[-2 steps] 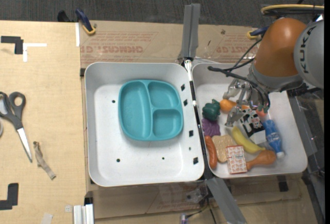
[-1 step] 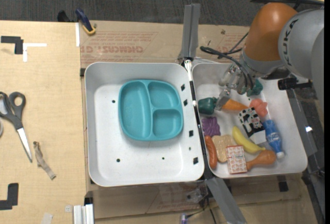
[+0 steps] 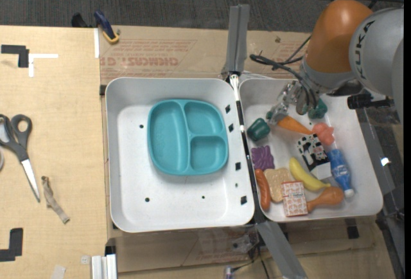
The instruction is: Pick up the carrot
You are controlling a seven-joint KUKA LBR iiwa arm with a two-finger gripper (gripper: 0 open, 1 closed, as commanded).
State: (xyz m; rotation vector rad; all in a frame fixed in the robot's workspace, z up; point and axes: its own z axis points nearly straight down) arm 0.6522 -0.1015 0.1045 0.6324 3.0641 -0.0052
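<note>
- Camera view, looking down at a slant: two white bins side by side. The left bin (image 3: 128, 207) has just a teal divided plate (image 3: 188, 137) in it, sitting roughly in the middle.
- The right bin (image 3: 369, 204) is the messy one. The carrot (image 3: 297, 124) lies in its upper part, orange, tapering toward the left, with a dark green pepper-ish thing (image 3: 259, 129) just beside its tip.
- Other stuff in there: purple grapes (image 3: 262, 157), a banana (image 3: 306, 175), a blue bottle (image 3: 340, 170), a black-and-white cow-print item (image 3: 312, 148), a slice of bread (image 3: 279, 183), a red-and-white box (image 3: 293, 198).
- The gripper (image 3: 297, 103) is hanging right over the carrot, arm coming in from the right. Honestly can't tell how the jaws stand, there's too much clutter around the tips.
- My read: this is the approach/grasp step, nothing lifted yet. Next move needs a straight drop onto the carrot's thick middle without bumping the pepper or the cow-print thing, then a close and lift.
</note>
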